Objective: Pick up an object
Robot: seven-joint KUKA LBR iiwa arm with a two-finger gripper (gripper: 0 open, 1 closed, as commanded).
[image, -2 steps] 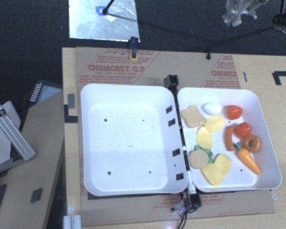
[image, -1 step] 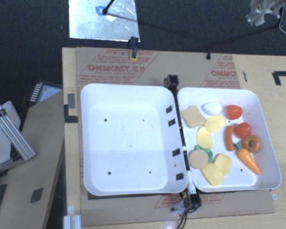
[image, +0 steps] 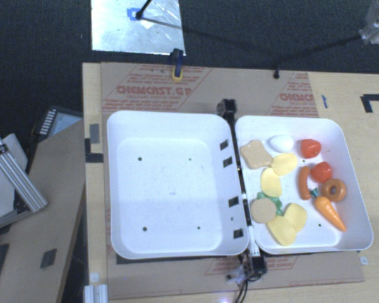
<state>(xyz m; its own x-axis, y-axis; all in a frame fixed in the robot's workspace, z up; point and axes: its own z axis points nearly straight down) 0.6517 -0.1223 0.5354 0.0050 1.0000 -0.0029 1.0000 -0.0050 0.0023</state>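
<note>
Still waiting to be picked: carrot (image: 328,212) lying near the right wall of the right bin (image: 352,153). Tool (image: 374,23) far beyond that bin's far right corner, blurred; cannot tell its state. Best to descend straight above, closing across the thin side.

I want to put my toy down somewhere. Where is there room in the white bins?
The left bin has a bare floor, wall to wall. The right bin is crowded: toy foods like the bread slice and carrot fill its middle, leaving narrow strips along its near and far walls.
</note>
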